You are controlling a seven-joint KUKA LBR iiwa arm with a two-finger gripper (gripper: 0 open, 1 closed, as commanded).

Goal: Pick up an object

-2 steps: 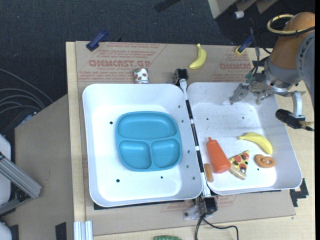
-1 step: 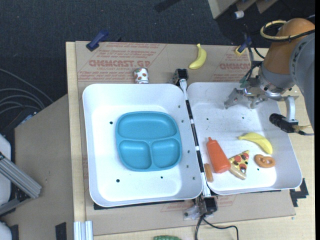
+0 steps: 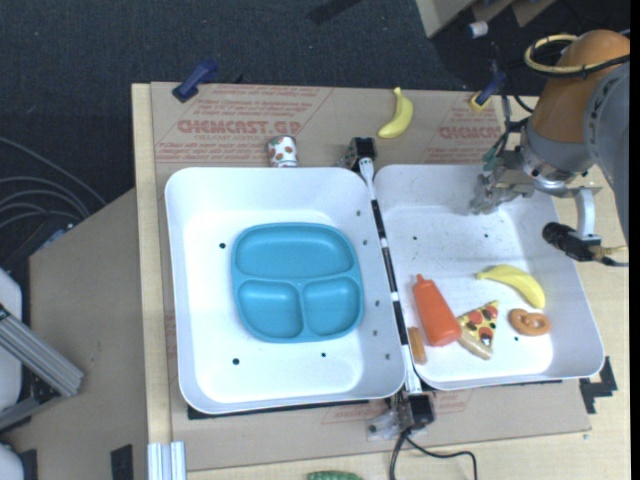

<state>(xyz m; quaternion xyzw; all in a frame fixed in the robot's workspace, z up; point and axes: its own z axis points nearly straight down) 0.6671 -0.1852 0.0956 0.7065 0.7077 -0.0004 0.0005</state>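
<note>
The objects to pick lie in the right bin [image 3: 450, 183], grouped toward its 5 o'clock corner: an orange bottle [image 3: 435, 311] standing out at about 7 o'clock of the bin's middle, a pizza slice toy [image 3: 481, 328] just beside it on its 3 o'clock side, a yellow banana [image 3: 515, 283] at 1 o'clock from the pizza, and a small doughnut [image 3: 528, 322] just below the banana's lower end. A thin orange stick [image 3: 417, 344] sits against the bin wall at 6 o'clock of the bottle. None of them appears lifted; all rest on the bin floor.

The gripper [image 3: 492, 193] hangs over the bin's 12 o'clock end, well apart from the cluster, with bare floor beneath it. Nothing sits between the fingers, though whether they are spread or closed cannot be told from this slant.

The left bin [image 3: 190, 268] carries a blue divided tray [image 3: 297, 280]. On the desk [image 3: 240, 123] beyond the bins lie a second banana [image 3: 398, 116] and a small patterned cup [image 3: 283, 150].

As a judgement, the pick is not yet done: the arm must travel toward 6 o'clock, choose one item, descend and close on it.
</note>
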